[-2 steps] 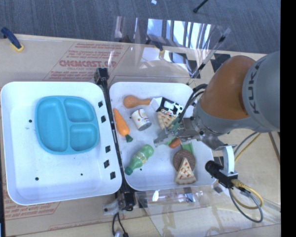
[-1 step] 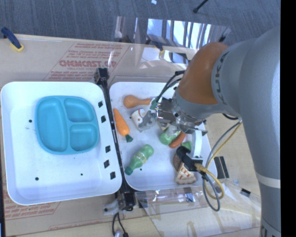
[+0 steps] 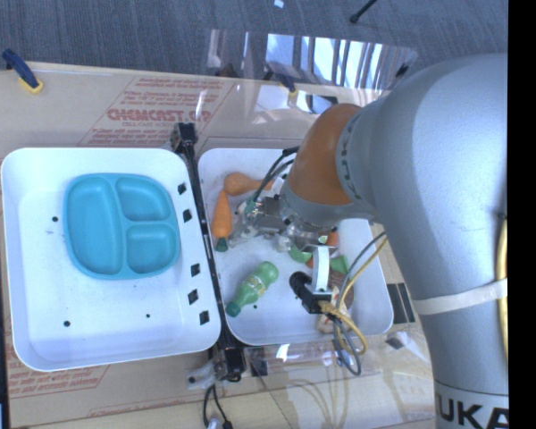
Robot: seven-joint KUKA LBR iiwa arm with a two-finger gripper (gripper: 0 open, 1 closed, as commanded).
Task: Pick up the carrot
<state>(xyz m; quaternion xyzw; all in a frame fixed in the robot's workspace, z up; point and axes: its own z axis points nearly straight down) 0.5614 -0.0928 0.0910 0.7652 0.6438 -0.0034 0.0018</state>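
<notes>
The carrot lies in the right bin, close to its left wall, long axis roughly up and down. The gripper sits just beside it on the right; whether the jaws are open or closed cannot be told. A good pick likely means centring over the carrot's thick middle and closing across its narrow width, clear of the divider. The right bin also holds another orange piece, a green bottle and other green items under the wrist. The left bin holds a blue sectioned plate.
</notes>
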